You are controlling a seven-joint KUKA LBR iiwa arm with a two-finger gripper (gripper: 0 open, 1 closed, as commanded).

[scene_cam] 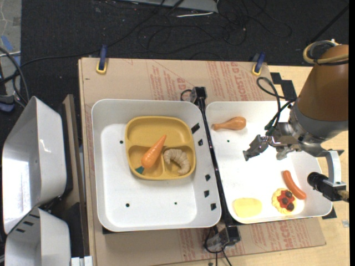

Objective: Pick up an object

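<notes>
The gripper [255, 147] is seen above the bare floor of the right bin [244, 176], its dark fingers spread apart with nothing between them. In that bin a drumstick [230, 124] lies near the far wall, a sausage [294, 184] and a small pizza [287, 200] near the right corner, a yellow disc [247, 206] beside them. In the left bin [111, 165] a yellow divided plate [161, 127] is set, bearing a carrot [153, 152] and a shrimp [177, 159].

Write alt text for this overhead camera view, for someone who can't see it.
A robot arm's gripper hangs over the right white bin, which holds a toy drumstick, sausage, small pizza and a yellow disc. In the left bin, a yellow divided plate holds a carrot and shrimp.
</notes>
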